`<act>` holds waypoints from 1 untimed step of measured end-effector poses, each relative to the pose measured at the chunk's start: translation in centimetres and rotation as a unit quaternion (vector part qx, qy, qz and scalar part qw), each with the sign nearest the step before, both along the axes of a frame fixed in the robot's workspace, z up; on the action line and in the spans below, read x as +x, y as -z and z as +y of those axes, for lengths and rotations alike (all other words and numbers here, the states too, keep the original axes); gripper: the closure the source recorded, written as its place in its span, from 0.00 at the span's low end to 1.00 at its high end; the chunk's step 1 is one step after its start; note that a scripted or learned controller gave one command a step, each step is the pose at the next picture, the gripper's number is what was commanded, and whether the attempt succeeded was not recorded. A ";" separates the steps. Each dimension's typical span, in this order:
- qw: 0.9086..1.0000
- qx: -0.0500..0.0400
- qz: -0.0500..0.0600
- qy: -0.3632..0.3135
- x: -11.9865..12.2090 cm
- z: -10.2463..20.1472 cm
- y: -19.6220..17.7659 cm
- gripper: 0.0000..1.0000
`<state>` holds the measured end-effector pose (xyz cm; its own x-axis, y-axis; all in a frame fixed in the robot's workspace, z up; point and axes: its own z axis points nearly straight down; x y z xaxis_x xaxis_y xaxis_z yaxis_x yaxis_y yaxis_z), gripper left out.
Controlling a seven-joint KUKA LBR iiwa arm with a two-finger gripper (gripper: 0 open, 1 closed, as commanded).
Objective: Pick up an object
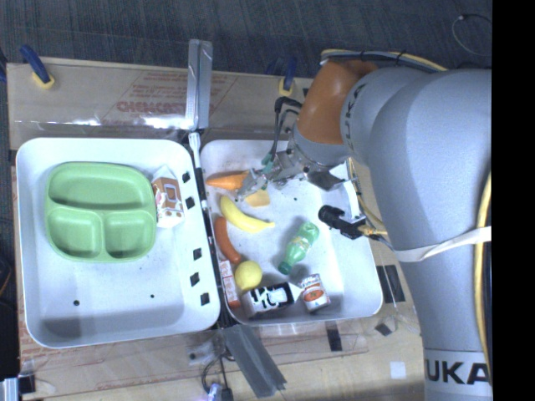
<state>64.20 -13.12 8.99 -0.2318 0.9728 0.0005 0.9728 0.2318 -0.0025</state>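
My gripper (257,180) reaches from the right into the upper left of the right bin (361,284). Its tip sits just above a banana (242,216), beside an orange carrot (226,180) and a pale yellow piece (259,198). Nothing shows clearly between its tips. Lower in the same bin lie a sausage (226,238), a lemon (248,273), a green bottle (298,246), a black-and-white carton (269,297) and a small can (313,292).
The left bin (100,307) holds a green divided tray (100,210) and a small brown-and-white carton (168,199) at its right side. A metal divider (199,82) stands between the bins at the back. The arm's grey body covers the right bin's right rim.
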 end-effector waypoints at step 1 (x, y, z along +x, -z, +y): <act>1.000 0.000 0.001 -0.002 0.0 0.0 -0.8 1.00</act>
